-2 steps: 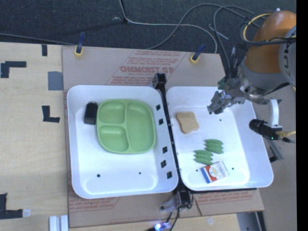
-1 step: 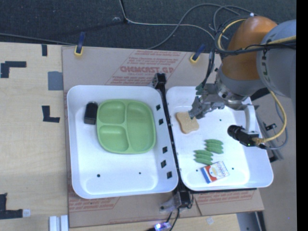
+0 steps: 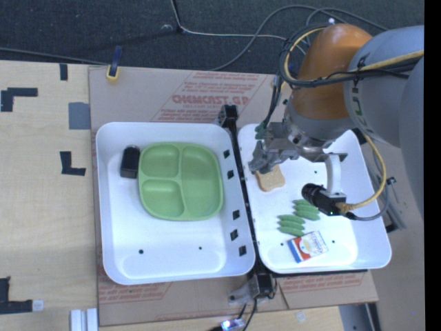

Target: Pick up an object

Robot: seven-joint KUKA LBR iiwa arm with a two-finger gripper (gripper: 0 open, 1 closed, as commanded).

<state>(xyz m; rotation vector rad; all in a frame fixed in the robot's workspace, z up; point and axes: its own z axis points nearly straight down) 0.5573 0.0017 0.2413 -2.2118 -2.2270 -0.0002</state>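
Two white bins sit side by side on the bench, and the grey arm [image 3: 358, 81] looms over the right bin [image 3: 365, 254] with its orange band uppermost. From where I stand the left bin [image 3: 114, 254] carries a green divided plate [image 3: 181, 182] with a small black block [image 3: 129, 162] just beside its left rim.

In the right bin, going down in size: a red, white and blue packet [image 3: 307, 245] near the front wall, two green pea pods [image 3: 298, 217] above it, and a tan toast slice [image 3: 270, 179] close to the dividing wall. The gripper [image 3: 265, 158] hangs right over the toast, nearly touching its top edge; I cannot tell how wide it stands, and nothing shows as held.

The toast looks the likeliest target. It lies flat and thin, so I would want the descent straight down, centred on the slice, low enough to catch its edges, and clear of the bin wall on the left.
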